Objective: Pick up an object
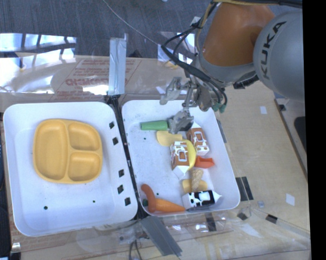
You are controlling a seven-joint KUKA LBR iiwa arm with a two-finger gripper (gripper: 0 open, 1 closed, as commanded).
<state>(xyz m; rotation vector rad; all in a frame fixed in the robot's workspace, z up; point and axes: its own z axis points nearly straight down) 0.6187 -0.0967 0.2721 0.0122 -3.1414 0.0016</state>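
The green block [154,125] lies just left of the pincer [181,122], whose state I cannot tell.

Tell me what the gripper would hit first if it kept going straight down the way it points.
Probably the green object or the yellow piece just below the gripper in the right bin; depth is hard to judge from this slanted view.

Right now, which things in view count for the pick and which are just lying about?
For the pick:
gripper
green piece
banana
two small cartons
carrot
black-and-white carton
right bin

Just lying about:
yellow divided tray
left bin
tape strip
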